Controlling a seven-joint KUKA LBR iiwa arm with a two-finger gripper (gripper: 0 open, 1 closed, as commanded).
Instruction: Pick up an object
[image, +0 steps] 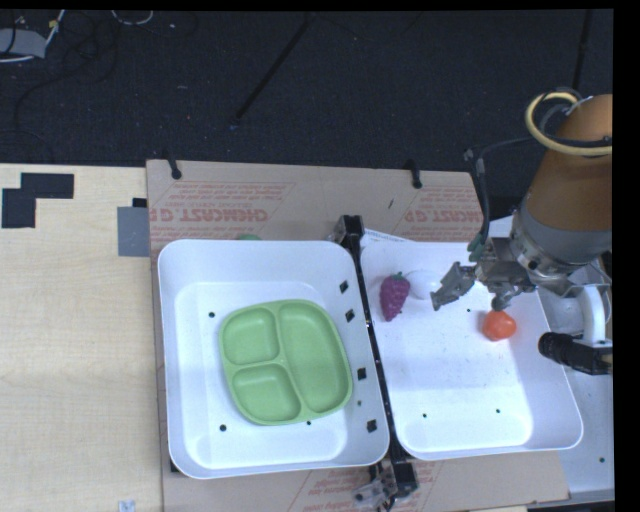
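My gripper (478, 288) (spread open, holding nothing) hangs between the purple grapes (394, 295) and the tomato (498, 325); I risk closing on air.

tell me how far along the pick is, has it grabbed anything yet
Done: the arm has reached into the right bin, the gripper hanging over its back part. In hand: nothing visible. Left: the whole pick; the purple grapes and the orange-red fruit lie on the bin floor.
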